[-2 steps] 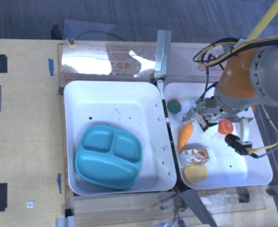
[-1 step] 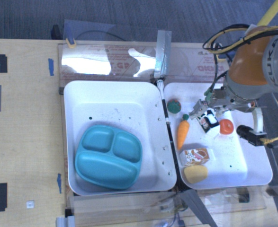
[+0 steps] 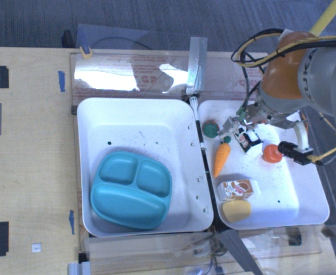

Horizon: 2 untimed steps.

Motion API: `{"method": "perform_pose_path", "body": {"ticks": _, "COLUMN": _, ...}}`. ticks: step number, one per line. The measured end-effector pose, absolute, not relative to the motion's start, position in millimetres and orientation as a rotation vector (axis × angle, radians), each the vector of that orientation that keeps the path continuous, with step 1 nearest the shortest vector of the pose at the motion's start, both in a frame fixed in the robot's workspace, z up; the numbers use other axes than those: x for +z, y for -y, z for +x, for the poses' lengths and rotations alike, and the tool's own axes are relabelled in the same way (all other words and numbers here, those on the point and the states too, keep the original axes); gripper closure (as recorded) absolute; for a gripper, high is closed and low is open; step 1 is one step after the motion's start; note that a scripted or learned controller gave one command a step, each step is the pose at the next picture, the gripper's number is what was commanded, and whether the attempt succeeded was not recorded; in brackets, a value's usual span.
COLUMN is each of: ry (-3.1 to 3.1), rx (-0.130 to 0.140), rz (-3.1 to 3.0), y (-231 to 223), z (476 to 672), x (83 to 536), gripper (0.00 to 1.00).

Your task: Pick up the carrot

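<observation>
White bins [image 3: 305,208] flank a divider; gripper [image 3: 243,132], fingers' state unclear, should descend toward the carrot [image 3: 221,158] at seven o'clock.

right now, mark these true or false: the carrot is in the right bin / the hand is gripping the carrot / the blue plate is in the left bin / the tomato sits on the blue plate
1. The carrot lies in the right bin. True.
2. The hand is gripping the carrot. False: the carrot lies on the bin floor, beside and below the hand.
3. The blue plate sits in the left bin. True.
4. The tomato sits on the blue plate. False: it lies in the right bin, right of the hand.
</observation>
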<state>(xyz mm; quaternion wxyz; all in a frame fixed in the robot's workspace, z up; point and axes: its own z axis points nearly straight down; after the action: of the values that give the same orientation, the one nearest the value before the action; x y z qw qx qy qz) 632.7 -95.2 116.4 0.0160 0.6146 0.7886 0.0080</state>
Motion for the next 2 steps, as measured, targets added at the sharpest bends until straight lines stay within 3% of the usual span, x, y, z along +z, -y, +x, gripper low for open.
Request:
{"method": "perform_pose_path", "body": {"ticks": 1, "ry": -2.442, "rx": 0.044, "rz": 1.889, "y": 99, "z": 609.2, "x": 109, "gripper": 0.00}}
{"method": "perform_pose_path", "body": {"ticks": 2, "ry": -2.606, "rx": 0.014, "rz": 1.740, "y": 10, "z": 606.3, "x": 190, "gripper": 0.00}}
